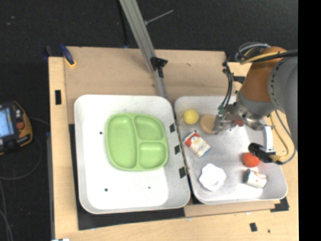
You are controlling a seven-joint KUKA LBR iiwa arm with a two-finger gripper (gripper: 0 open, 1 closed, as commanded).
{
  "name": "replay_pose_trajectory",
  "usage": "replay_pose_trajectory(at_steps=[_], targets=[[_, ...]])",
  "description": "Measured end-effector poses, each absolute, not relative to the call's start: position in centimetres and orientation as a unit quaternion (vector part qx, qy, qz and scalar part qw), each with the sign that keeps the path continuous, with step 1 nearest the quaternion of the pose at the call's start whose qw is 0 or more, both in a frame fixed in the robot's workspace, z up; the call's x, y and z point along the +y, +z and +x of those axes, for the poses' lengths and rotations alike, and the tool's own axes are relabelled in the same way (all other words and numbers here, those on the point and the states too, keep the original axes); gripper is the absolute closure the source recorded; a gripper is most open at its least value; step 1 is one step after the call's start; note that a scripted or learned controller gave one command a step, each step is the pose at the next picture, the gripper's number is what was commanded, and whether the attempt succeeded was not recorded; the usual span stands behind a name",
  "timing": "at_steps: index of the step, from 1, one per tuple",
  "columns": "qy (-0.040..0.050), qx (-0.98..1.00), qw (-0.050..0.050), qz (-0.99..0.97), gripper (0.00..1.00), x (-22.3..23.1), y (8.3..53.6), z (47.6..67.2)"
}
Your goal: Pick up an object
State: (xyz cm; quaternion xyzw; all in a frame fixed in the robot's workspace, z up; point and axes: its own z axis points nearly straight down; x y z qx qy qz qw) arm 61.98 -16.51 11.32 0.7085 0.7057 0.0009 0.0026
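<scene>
Dark floor around a tan wooden desk [115, 72], two shallow white bins side by side on it. Left bin [90, 185] carries a lime green divided tray [136, 142], smooth plastic, three compartments. Right bin [225, 109] carries the loose items: a small yellow ball [190, 116] at 10 o'clock in that bin, a tan rounded piece [206, 123] just beside it toward 3 o'clock, a red-and-white carton [197, 144] lying flat near the bin's left wall, a crumpled white soft lump [212, 177] at 6 o'clock, an orange-red round object [250, 159] at 4 o'clock, and a small white block with red marks [255, 178] at 5 o'clock.

Grey arm with orange band comes in from 3 o'clock. The hand [224, 121] sits low over the right bin's upper part, touching or nearly touching the tan rounded piece on its 3 o'clock side. Cannot tell whether the hand is spread or pressed together; too dark and small.

Step, as judged: approach or reach at a target, likely the tan piece, nothing lifted. Next move probably needs the hand centred over the piece rather than off its edge, then a close and a straight lift; the round shape may roll away toward the yellow ball.
</scene>
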Motion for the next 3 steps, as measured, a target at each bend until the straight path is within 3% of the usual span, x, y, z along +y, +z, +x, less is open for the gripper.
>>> replay_pose_trajectory(at_steps=[3], targets=[[0.0018,0.708,0.003,0.706,1.00,-17.6,27.3,62.1]])
